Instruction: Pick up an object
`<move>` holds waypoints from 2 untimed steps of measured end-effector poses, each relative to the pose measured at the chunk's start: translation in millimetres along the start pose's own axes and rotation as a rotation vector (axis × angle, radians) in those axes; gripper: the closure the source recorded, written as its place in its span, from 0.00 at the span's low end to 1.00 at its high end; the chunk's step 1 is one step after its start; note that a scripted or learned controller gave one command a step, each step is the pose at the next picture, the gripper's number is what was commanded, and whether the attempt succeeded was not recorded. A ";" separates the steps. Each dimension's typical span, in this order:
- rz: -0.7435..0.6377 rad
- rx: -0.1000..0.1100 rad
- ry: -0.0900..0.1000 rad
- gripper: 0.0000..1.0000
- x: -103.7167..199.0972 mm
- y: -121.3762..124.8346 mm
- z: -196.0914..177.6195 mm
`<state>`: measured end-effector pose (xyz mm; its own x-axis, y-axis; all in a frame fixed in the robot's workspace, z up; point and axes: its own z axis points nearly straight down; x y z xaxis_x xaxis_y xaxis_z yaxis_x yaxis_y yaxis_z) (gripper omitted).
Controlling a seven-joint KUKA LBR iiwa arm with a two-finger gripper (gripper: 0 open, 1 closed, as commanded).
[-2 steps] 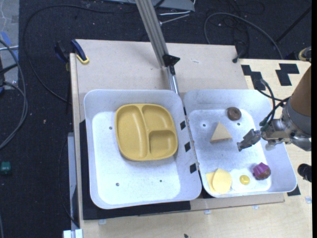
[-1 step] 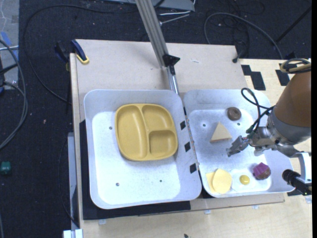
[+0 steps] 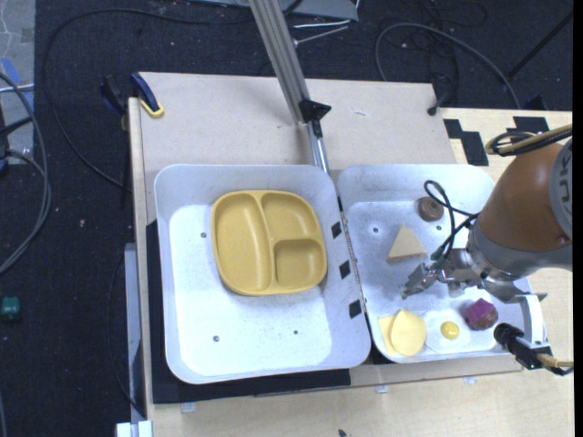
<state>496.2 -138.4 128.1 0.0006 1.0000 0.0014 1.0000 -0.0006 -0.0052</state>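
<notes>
In the right bin (image 3: 369,188) lie a tan wedge (image 3: 405,243), a small brown round piece (image 3: 429,209), a pale yellow disc (image 3: 406,332), a small yellow ball (image 3: 450,330) and a purple lump (image 3: 480,314). My gripper (image 3: 421,280) hangs low over the middle of this bin, just below the tan wedge and above the yellow disc. Its fingers (image 3: 414,285) point left and stand slightly apart with nothing between them.
The left bin (image 3: 182,335) holds a yellow three-compartment tray (image 3: 270,241). A metal pole (image 3: 282,53) slants down to the seam between the bins. The orange-banded arm (image 3: 528,208) covers the right bin's right side. Cables lie on the floor around the bench.
</notes>
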 end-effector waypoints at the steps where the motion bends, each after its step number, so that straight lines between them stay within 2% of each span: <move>1: 0.001 -0.007 -0.002 0.00 -0.2 1.1 35.2; 2: 0.003 -0.013 -0.006 1.00 -1.4 2.4 22.8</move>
<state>498.5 -139.8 105.3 0.0038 1.0000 -0.0043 1.0000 -0.0037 0.0076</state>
